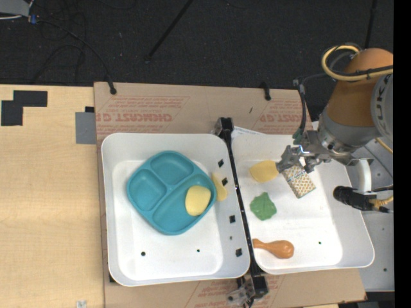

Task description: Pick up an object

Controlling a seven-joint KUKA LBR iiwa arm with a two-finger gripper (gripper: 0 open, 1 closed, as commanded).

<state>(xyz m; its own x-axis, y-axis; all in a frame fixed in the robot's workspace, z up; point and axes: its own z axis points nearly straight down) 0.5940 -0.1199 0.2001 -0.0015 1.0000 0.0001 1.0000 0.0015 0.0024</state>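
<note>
Gripper (297, 161) stands in the right bin (359, 252); whether its jaws are parted or closed cannot be told from this view, and nothing is confirmed held. A patterned block (300, 182) lies just below the jaws, apparently touching them. A yellow piece (263, 171) lies just to their left.

Recommendation: centre the jaws over the block and descend squarely, closing on opposite sides.

Count, right bin: one patterned block, one yellow piece, one green lump (262, 206), one orange drumstick-shaped toy (275, 247). Left bin (122, 262): one teal divided plate (157, 188), one yellow lemon-shaped object (198, 199).
</note>
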